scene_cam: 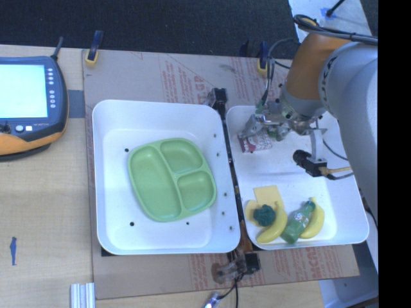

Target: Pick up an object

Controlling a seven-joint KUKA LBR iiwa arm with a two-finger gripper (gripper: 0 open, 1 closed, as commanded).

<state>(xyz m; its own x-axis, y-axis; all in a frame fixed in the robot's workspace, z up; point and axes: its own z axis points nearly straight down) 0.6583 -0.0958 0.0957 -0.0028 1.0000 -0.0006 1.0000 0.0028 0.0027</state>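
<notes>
My gripper (262,128) hangs low over the far left corner of the right bin (350,191). Right under and against it lies a small crumpled thing, silvery with a red patch (252,142); whether it is gripped is hidden by the wrist. At the near end of that bin lie a pale yellow flat square (267,194), a dark teal lump (263,215), two yellow bananas (275,230) (316,224) and a small green bottle (296,223) between them.
The left bin (109,172) holds a green divided plate (172,179). A teach pendant with a lit screen (29,101) rests on the bench at far left. The grey arm with its orange band (314,56) reaches over the right bin's far right side.
</notes>
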